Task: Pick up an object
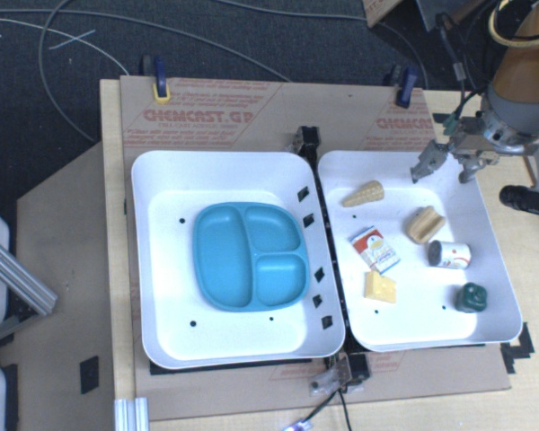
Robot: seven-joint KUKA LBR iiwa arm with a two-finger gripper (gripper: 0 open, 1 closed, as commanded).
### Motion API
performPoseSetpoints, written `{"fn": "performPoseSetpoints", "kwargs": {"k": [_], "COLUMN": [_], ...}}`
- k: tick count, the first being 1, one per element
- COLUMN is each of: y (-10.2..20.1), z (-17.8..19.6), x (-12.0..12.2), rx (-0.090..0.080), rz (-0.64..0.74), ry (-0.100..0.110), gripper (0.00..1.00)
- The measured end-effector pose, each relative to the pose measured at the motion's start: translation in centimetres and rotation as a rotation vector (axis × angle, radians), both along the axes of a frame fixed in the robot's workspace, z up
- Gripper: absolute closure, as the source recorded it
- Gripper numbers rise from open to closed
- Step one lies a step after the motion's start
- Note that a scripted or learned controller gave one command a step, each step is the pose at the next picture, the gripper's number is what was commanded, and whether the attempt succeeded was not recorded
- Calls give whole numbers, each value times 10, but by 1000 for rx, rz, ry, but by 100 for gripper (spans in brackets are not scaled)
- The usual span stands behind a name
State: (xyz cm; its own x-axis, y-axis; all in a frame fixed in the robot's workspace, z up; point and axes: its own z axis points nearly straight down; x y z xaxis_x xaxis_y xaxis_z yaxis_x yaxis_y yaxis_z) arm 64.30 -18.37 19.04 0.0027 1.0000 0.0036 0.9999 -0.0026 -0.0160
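Board print reads "CHEMCAST GP"; gripper fingers spread, pinching nothing, above right bin.

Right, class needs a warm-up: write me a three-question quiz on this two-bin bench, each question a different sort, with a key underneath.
1. True or false: the blue divided plate lies in the left bin.
2. Multiple choice: which item in the right bin lies nearest the camera view's bottom-right corner? A) the cone-shaped piece B) the dark green object C) the red and white packet
3. Fill the gap: the yellow wedge lies just below the red and white ____.

Key
1. True.
2. B.
3. Packet. The gripper hangs open over the right bin's far edge, with nothing between its fingers.
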Motion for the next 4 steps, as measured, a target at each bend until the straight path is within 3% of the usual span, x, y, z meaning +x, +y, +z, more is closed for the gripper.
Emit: {"fn": "performPoseSetpoints", "kwargs": {"k": [1,4], "y": [1,-8], "z": [10,-107], "x": [3,1], "rx": [-3,-2], "rz": [3,4], "ry": [-15,-12], "gripper": [0,0]}}
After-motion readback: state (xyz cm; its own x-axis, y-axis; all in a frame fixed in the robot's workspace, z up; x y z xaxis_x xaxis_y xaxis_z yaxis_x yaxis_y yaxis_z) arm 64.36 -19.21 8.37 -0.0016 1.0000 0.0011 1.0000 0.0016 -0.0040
